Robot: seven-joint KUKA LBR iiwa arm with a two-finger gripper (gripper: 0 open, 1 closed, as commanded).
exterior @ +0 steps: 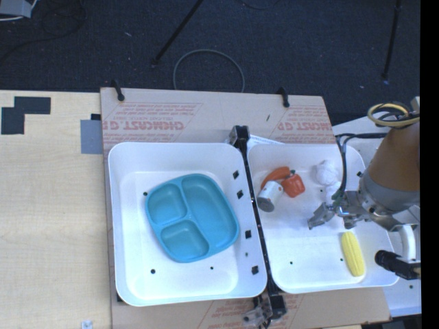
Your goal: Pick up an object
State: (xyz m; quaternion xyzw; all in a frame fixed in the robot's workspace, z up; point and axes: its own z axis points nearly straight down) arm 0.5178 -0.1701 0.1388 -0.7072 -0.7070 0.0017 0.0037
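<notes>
Right bin (302, 279) holds four things. Corn cob (353, 253), yellow, lies flat near the bin's front right corner, long axis running roughly near-to-far with a slight lean, top end tipped toward the left. Orange carrot-like piece (276, 175) lies near the divider at the far left of this bin, long axis slanting, its far end toward the right. Just beside it, touching or nearly so, a red-orange chunk (295, 186). Small white-grey cylinder (267, 197) lies on its side in front of the carrot piece, round dark end facing lower left. White crumpled lump (326, 173) sits further right near the far wall, no clear axis.

Pincer (328, 213) low over the right bin's middle, between the white lump and the corn, apart from both. Fingers look spread, pointing left, nothing between them. Arm (398, 163) comes in from the right, orange band above grey wrist.

Left bin (130, 266) holds a blue divided plate (191, 216), three compartments, sitting rotated at a slant, centre of bin.

Both bins white, shallow, side by side, black clip strip between them. They rest on a cardboard sheet (206, 118) with red printed lettering, on a light wood bench (48, 218). Beyond the bench dark carpet floor (103, 33) with cables and thin stand legs.
</notes>
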